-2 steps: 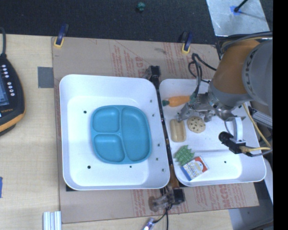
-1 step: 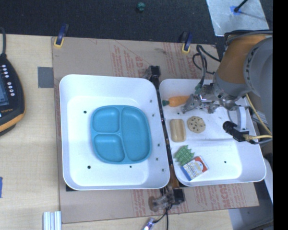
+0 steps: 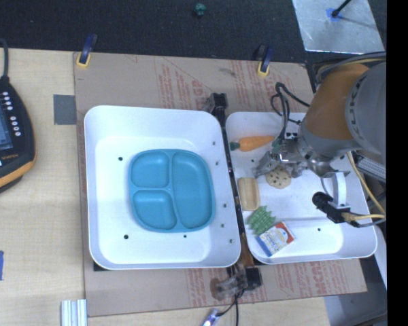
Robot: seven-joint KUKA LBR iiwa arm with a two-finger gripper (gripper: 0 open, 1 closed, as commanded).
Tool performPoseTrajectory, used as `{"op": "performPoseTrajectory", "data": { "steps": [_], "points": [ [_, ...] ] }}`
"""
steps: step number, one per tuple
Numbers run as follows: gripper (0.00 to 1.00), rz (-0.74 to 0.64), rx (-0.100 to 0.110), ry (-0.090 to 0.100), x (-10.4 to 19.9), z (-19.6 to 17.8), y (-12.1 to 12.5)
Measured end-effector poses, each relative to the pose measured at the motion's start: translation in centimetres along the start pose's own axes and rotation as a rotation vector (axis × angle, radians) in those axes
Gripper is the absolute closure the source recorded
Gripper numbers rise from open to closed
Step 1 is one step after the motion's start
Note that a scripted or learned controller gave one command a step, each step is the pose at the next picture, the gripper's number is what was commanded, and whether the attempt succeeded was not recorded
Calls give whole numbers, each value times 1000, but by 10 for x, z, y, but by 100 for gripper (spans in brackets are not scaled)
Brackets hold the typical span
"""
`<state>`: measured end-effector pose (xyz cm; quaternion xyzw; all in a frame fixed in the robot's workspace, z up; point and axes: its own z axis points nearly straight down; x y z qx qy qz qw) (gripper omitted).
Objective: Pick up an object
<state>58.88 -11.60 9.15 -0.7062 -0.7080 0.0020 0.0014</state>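
We've got our arm reaching in from the right, orange band showing, wrist bent down, tool low and pointing left.

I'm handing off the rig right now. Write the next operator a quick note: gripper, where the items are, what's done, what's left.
Gripper: low in the right bin, just above the cookie; finger state unclear.
Items in that bin: carrot at the back, tan block by the left wall, green piece and small packet at the front.
Left bin: blue divided plate.
Done: nothing visibly lifted.
Left: grasp and raise one item.
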Motion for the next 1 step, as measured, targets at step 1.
{"op": "performPoseTrajectory", "data": {
  "steps": [1],
  "points": [
    [100, -1, -6, -3, -1, -13, 2]
  ]
}}
